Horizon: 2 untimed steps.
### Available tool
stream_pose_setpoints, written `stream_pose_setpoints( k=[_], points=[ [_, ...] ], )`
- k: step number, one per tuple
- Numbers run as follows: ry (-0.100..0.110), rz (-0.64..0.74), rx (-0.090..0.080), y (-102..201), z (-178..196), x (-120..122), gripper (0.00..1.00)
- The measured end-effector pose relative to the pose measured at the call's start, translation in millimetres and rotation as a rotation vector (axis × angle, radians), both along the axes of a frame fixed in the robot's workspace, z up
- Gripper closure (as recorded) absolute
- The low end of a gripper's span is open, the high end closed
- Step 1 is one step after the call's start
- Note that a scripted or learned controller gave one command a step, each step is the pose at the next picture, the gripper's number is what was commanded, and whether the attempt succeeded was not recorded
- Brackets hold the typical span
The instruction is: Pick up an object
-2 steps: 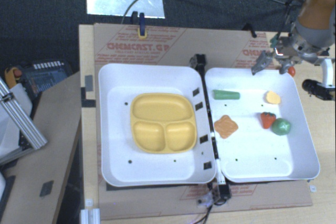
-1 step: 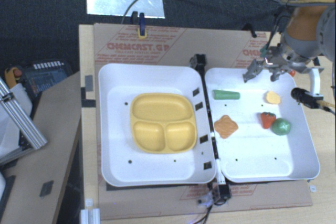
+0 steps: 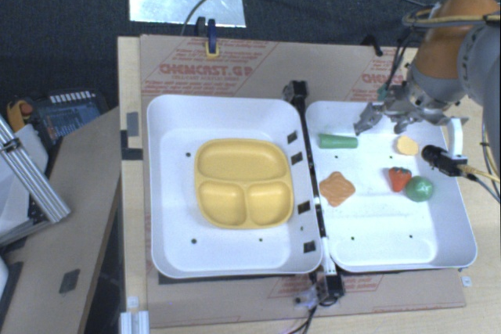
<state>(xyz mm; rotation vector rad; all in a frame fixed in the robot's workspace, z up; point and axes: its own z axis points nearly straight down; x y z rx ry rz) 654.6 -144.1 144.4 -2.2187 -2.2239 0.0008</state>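
Since my gripper (image 3: pixel 389 115) hangs spread wide and empty, I'm on the approach step, with the green stick (image 3: pixel 337 141) just below-left of my fingers, so next I drop and pinch.

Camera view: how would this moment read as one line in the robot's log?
phase: approach | gripper: over right bin, beside green piece, holding nothing | left bin: yellow tray
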Motion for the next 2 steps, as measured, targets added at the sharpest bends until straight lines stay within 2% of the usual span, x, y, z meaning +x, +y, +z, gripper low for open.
stream_pose_setpoints(
  k=[1,2],
  points=[
    [0.001,0.000,0.000,-1,-41,0,0.00],
    [-0.006,0.001,-0.001,-1,-27,2,1.00]
  ],
)
